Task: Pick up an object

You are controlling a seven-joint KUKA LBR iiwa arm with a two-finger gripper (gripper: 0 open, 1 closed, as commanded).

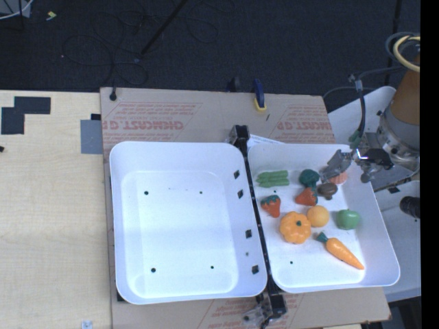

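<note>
While the arm (405, 108) reaches in at the frame's right, its gripper (337, 168) hangs over the right bin's (384, 269) upper right part, just above a brown piece (327, 190); released or clenched, cannot tell. Toys lie in that bin: bean pod (273, 178), teal piece (309, 177), strawberry (271, 205), red piece (306, 197), pumpkin (295, 227), orange (317, 216), lime (348, 219), carrot (341, 251). Left bin (120, 184) sits beside it, mid-frame.

Bins: you have two white bins (178, 290).
Toy foods: you have nine in the right bin (384, 269).
</note>
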